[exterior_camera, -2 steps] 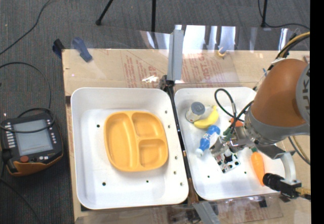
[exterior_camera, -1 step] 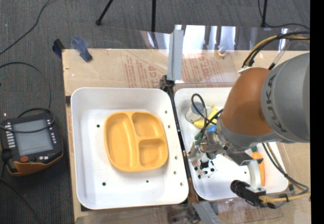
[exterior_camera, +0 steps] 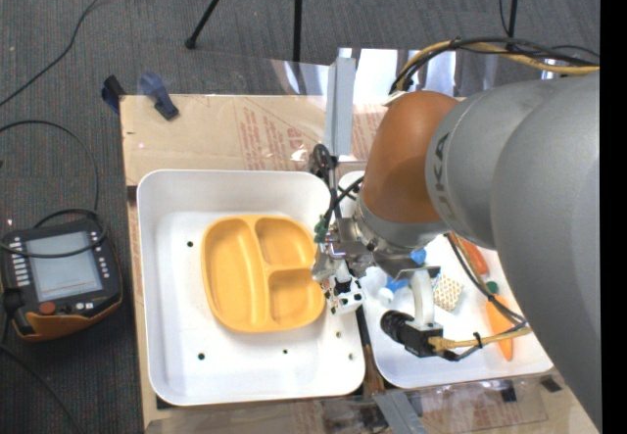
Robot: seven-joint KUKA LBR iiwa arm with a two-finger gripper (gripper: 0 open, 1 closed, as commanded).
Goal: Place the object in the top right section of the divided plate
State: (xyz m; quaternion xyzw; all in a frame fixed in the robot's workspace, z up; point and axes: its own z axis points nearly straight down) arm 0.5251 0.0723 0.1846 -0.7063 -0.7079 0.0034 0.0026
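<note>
Bright, even overhead light. The left bin [exterior_camera: 167,226] shines white with slight glare; soft shadows lie beside the plate [exterior_camera: 260,270]. The carpet beyond the bin is dim and grainy.

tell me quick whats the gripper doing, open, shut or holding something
gripper: cannot be told; it sits at the right edge of the yellow divided plate, mostly hidden under the arm.

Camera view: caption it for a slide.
Grey arm's gripper poised at the right edge of a yellow divided plate in the left bin.
</note>
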